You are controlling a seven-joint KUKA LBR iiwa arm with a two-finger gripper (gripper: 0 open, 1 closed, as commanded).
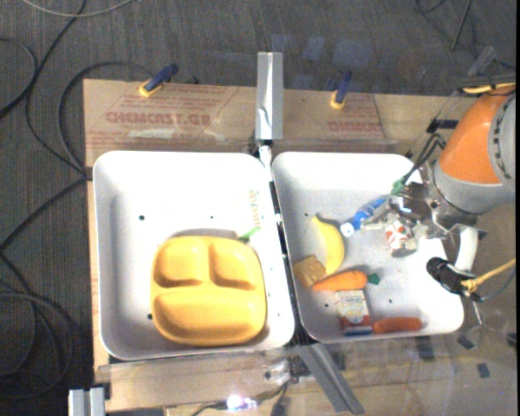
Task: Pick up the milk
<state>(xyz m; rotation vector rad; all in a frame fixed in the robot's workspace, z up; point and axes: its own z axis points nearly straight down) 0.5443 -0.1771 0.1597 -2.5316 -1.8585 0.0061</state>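
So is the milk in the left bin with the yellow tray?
No, the milk lies in the right bin, beside the carrot; the left bin holds the yellow tray.

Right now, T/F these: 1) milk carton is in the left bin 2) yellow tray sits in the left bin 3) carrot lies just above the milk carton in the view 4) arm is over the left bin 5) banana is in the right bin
1) False. The milk carton lies in the right bin, near its front edge.
2) True. The yellow tray sits in the left bin.
3) True. The carrot lies just above the milk carton in the view.
4) False. The arm is at the right bin's right side, with the gripper above that bin's right part.
5) True. The banana is in the right bin, beside the divider.
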